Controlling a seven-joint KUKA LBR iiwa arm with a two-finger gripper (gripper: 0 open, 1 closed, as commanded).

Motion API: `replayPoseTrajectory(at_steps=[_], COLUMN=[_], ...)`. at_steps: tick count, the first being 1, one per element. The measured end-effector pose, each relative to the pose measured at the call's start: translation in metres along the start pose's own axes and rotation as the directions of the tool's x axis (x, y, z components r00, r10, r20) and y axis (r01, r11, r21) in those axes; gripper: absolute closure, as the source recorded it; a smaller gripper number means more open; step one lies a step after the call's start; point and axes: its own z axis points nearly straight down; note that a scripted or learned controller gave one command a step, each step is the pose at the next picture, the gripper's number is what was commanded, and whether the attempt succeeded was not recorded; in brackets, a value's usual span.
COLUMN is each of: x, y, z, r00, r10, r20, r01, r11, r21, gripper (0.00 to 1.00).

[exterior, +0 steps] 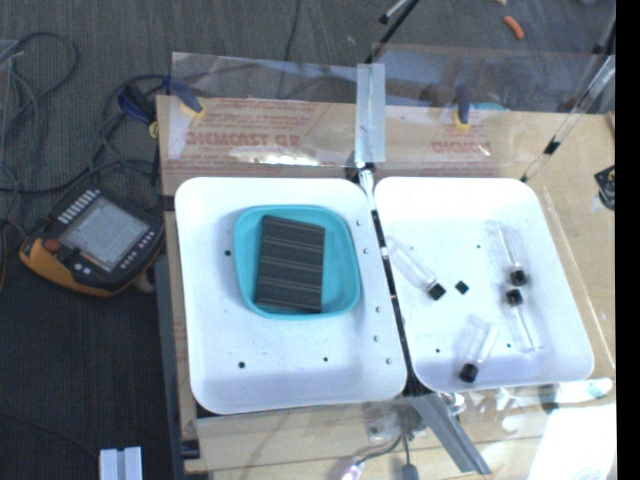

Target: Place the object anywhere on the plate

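Observation:
A teal square plate [345,268] lies in the left white bin [290,368]. A dark grey ribbed rectangular object [291,263] rests flat on the plate, covering its middle. In the right white bin [480,203] lie several clear plastic vials with black caps: one [415,270] near the bin's left side, one [473,348] near the front, and others [510,268] toward the right.
A loose black cap [461,288] lies between the vials. A clear plastic screen [370,118] stands behind both bins. A teach pendant [95,238] with cables lies on the floor to the left of the bench.

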Motion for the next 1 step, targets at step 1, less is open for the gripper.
replayPoseTrajectory(at_steps=[1], x=[-0.0017], y=[-0.0012], z=[-0.0314], r00=[1.000], r10=[-0.003], r20=[-0.002], r01=[0.003], r11=[1.000], r21=[0.002], gripper=[0.00])
